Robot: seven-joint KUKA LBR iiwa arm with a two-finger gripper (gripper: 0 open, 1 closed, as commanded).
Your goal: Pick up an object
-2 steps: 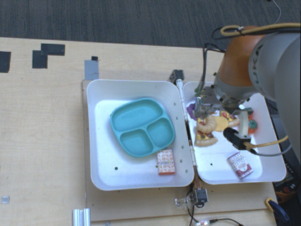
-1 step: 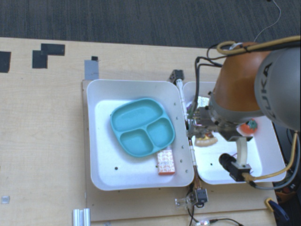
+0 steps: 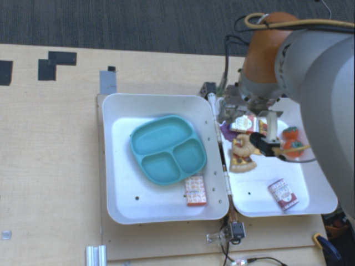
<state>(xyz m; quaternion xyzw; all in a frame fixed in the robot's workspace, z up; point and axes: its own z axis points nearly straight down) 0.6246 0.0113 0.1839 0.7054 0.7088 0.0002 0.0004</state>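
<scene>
Two shallow white bins sit side by side on a pale wooden table [image 3: 50, 165]. The arm reaches in from the right, and its gripper [image 3: 244, 111] hangs over the far left corner of the right bin [image 3: 258, 201], above a small heap of toys. You cannot tell whether the gripper is wide or narrow, because the wrist hides it from above. Just beneath it lies a white packet [image 3: 242, 124] with red and yellow print, which looks like the likeliest thing to pick. It appears to lie flat with its long axis running roughly left to right, though the gripper covers part of it. It is probably light and thin, perhaps a little slick, so you would do best to close across its short width near the middle. A pizza-slice toy [image 3: 242, 155] touches its near edge and an orange toy [image 3: 291, 140] sits close to its right, so either could be dragged along. A red-and-white carton [image 3: 283, 195] lies well apart near the front of that bin, angled diagonally. The left bin [image 3: 125, 198] holds a teal divided plate [image 3: 166, 148].
</scene>
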